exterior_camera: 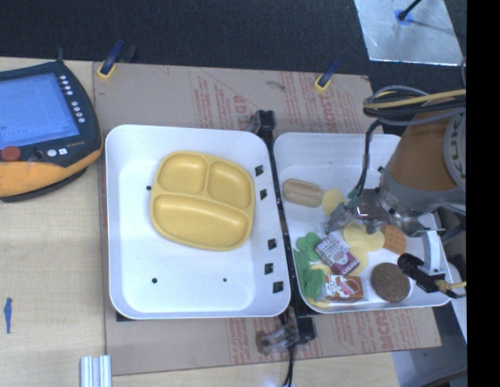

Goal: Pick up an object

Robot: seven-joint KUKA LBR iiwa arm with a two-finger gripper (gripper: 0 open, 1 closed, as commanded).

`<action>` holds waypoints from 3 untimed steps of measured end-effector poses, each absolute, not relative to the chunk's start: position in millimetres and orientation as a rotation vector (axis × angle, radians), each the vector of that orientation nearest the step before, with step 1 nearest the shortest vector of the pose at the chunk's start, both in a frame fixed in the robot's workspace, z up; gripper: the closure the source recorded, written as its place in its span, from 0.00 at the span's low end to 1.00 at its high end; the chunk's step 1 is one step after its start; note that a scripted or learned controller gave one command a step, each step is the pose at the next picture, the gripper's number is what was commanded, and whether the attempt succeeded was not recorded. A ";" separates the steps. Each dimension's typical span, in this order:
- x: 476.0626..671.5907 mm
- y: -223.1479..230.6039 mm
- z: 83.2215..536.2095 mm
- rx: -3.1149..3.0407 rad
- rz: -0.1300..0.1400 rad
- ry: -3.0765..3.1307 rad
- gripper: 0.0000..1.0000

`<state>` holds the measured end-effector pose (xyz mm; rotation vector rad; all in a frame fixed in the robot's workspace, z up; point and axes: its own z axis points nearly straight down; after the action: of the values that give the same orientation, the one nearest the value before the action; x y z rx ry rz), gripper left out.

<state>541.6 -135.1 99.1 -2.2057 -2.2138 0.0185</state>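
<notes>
At the bench's left edge a teach pendant (pixel 36 127) with a lit blue screen rests on the wood. The left bin (pixel 129 289) carries a yellow divided plate (pixel 205 199), lying flat toward its far half, well apart from the near rim. The right bin (pixel 302 147) holds the loose items: a tan bread roll (pixel 302 192) near its far-left corner, a green toy piece (pixel 309 260) against its left wall, two printed packets (pixel 337 252) just beside that, the lower one (pixel 344 288) at the near rim, a yellow piece (pixel 364 239) toward the middle, and a brown round disc (pixel 390 282) near the near-right corner. My gripper (pixel 352 214) hangs low over the middle of the right bin, above the yellow piece and the upper packet; I cannot tell how far it is open, nor whether it has hold of anything. My arm (pixel 423 160), with its orange band, covers the bin's far-right corner.
</notes>
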 end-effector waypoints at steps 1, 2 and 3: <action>492.4 -110.9 92.9 -2.220 0.001 -2.223 0.00; 553.8 -97.3 93.1 -2.215 -0.003 -2.231 0.00; 501.5 -113.3 93.1 -2.219 0.001 -2.222 0.00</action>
<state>501.5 -113.3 93.1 -2.2189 -2.2219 0.0008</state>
